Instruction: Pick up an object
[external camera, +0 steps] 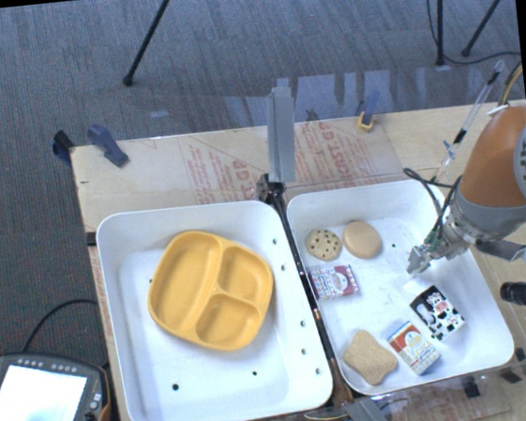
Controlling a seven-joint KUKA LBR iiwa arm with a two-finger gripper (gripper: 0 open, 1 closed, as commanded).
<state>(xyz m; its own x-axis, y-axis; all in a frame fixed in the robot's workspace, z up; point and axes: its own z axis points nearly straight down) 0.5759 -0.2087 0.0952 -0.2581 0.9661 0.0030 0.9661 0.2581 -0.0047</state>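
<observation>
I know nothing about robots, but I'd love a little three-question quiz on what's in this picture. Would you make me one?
1. True or false: the yellow divided plate lies in the same bin as the cookie.
2. Which thing lies closest to the claw?
A. the slice of toast
B. the black-and-white cow-print carton
C. the yellow divided plate
3. Fill in: the round tan bun sits right beside the ____.

Key:
1. False. The plate is in the left bin; the cookie is in the right bin.
2. B
3. cookie
</observation>
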